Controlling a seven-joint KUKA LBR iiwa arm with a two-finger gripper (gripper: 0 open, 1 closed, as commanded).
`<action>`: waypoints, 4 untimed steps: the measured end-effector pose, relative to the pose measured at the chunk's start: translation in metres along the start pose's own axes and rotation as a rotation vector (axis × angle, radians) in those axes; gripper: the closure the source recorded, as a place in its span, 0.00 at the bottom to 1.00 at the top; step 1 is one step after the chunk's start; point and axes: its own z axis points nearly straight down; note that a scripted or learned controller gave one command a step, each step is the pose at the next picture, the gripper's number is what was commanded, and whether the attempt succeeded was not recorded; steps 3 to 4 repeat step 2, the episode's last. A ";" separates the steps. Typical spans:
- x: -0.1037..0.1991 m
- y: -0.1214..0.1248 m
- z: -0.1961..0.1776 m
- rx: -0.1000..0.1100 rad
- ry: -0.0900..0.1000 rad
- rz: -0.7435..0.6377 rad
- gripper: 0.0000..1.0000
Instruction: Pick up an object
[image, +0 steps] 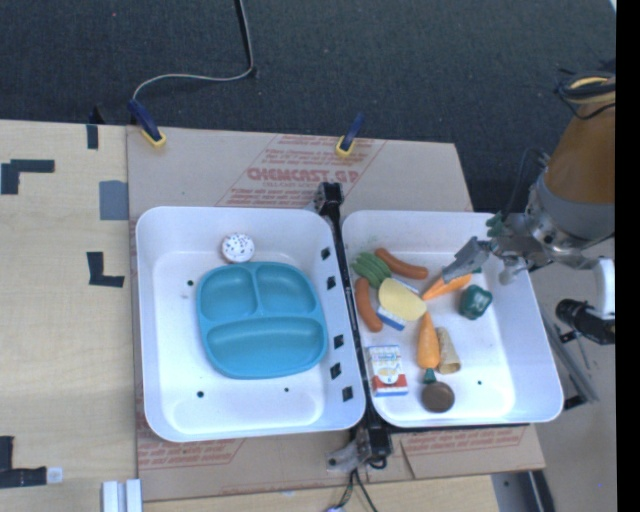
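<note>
Nearest us in the right bin (540, 400): a brown lump (437, 397), a small carton (386, 367), and a carrot (428, 345) beside a tan cone (446, 352). Mid bin: a yellow block (400, 297) lying over a sausage (368, 305), a teal piece (474, 301) well apart to its right. Further back: a green veg (372, 267), a second sausage (402, 265), and an orange stick (445, 286) right at the tool tip. All look like light, rigid toy food, smooth and probably slippery; we'd take the orange stick across its narrow width near the middle, since it's slim and lies clear on one side. The pile around the yellow block looks poor for a clean pinch. The left bin (160, 330) has a blue plate (263, 318) and a small white disc (238, 247) behind it. The end effector (463, 263) sits low over the back of the right bin, angled toward the orange stick; we can't tell how it's set or whether anything is held. The arm (575, 195) comes in from the right over the bin's far corner, wrist tipped down and left.
</note>
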 end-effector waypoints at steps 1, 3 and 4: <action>0.027 0.006 0.156 0.001 0.001 0.000 0.00; 0.028 0.006 0.146 0.002 0.001 0.000 1.00; 0.028 0.006 0.146 0.002 0.001 0.000 1.00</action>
